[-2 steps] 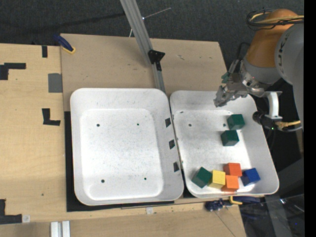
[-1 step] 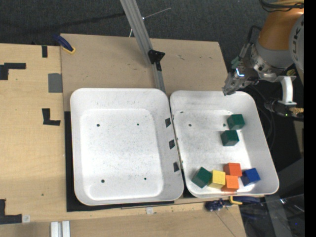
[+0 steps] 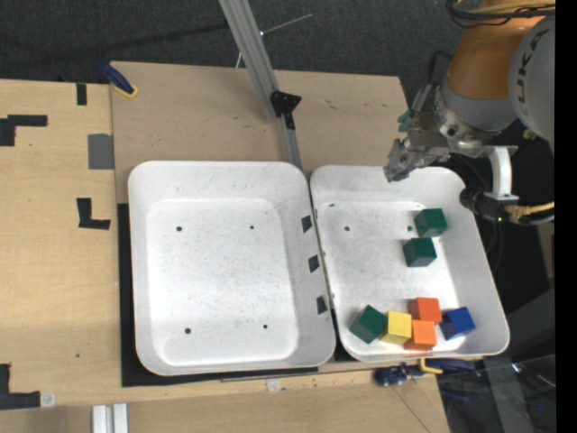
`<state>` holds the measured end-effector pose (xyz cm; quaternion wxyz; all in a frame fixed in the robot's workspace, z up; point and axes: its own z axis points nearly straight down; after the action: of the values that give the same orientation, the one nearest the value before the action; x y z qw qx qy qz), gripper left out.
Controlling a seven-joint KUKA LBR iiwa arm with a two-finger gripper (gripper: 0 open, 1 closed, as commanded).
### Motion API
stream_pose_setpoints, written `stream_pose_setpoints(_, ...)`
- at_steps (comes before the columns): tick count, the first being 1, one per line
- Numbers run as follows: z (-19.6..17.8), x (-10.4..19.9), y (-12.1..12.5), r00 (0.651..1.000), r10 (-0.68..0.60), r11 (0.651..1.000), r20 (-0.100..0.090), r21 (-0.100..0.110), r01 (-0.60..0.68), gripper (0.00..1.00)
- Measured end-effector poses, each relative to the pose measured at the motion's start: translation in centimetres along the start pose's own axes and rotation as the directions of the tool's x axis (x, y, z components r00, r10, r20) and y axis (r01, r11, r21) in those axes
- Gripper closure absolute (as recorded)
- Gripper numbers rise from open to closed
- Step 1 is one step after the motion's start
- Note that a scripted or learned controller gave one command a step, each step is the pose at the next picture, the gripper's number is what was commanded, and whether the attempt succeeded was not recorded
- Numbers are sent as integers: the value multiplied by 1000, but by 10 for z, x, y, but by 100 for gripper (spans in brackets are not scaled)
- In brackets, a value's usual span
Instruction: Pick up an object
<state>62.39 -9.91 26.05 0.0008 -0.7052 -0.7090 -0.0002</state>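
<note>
Gripper (image 3: 398, 170), at the end of the grey arm with the orange band (image 3: 491, 61), is seen in the camera view hanging over the far rim of the right-hand shallow white bin (image 3: 469, 242), near that bin's far corner on the arm's side; nothing is seen between its tips, and whether it is parted or closed cannot be told at this angle. All the candidate objects are found in that same bin, towards the viewer from the tool. Nearest are two dark green cubes, one (image 3: 431, 221) just beyond the other (image 3: 419, 252), both lying a little to the view's right of the tool and well apart from it. Further towards the near rim a cluster is packed together: a green block (image 3: 368, 323), a yellow cube (image 3: 398, 324) touching it, two orange cubes (image 3: 425, 309) (image 3: 422, 334) and a blue cube (image 3: 457, 321). The left-hand white bin (image 3: 144, 242) holds no blocks. It is judged that the coming move turns on a short travel towards the near side and down, and that the upper green cube, standing free of its neighbours, would be the easier target; the packed cluster is thought likelier to defeat a closing grasp.
</note>
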Motion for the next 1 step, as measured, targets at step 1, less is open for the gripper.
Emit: stream_pose_setpoints(1,16,51,-24,1000,0,1000,0,2,0,100)
